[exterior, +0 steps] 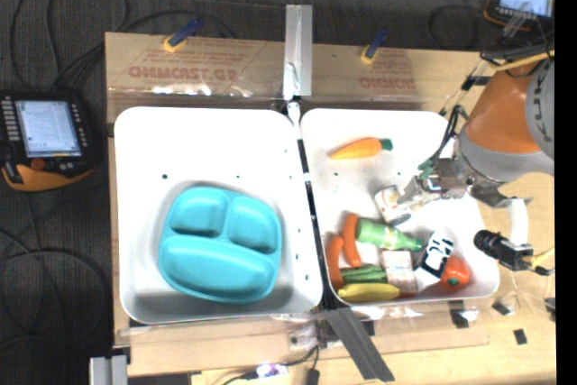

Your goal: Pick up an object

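- The gripper (397, 205) hangs low over the middle of the right bin (406, 123); whether it is parted or closed, I cannot tell.
- A toy carrot (359, 148) lies near that bin's far edge.
- A heap of toy food (389, 261) (green bottle, yellow banana, red pieces) crowds its near edge.
- A blue divided plate (221, 241) sits in the left bin (144, 140).

We see two white bins side by side on the worktop. The left bin (135, 140) carries a turquoise sectioned plate (219, 241). In the right bin (406, 123) an orange carrot (358, 148) lies near the far edge, well apart from a heap of toy food (389, 261) crowded along the near edge. The hand (394, 205) reaches in from the right, just above that heap.
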